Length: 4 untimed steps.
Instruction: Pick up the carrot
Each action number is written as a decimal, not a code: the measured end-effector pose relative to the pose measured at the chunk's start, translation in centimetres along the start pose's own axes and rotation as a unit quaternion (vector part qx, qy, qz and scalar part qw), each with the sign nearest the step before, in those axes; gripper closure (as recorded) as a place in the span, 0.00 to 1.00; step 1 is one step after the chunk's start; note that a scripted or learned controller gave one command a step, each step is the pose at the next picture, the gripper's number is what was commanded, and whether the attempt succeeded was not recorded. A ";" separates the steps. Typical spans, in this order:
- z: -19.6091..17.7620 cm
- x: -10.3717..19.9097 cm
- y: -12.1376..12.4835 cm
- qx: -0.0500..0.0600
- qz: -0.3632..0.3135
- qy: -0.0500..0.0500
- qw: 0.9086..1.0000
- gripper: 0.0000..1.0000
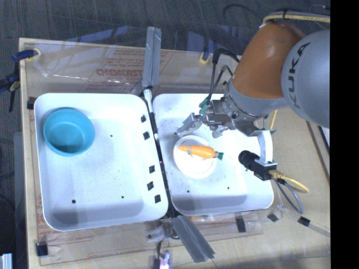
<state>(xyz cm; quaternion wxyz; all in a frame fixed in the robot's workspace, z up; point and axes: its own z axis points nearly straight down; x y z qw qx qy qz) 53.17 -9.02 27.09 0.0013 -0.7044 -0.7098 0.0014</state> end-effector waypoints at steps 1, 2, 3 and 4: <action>3.4 -6.8 -0.8 -0.001 -0.055 0.000 0.998 0.00; 17.9 -8.9 2.6 -0.001 -0.191 0.000 0.982 0.00; 17.9 -7.4 -3.1 -0.002 -0.295 0.000 0.956 0.00; 17.8 -9.0 -4.9 -0.005 -0.078 -0.001 0.997 0.00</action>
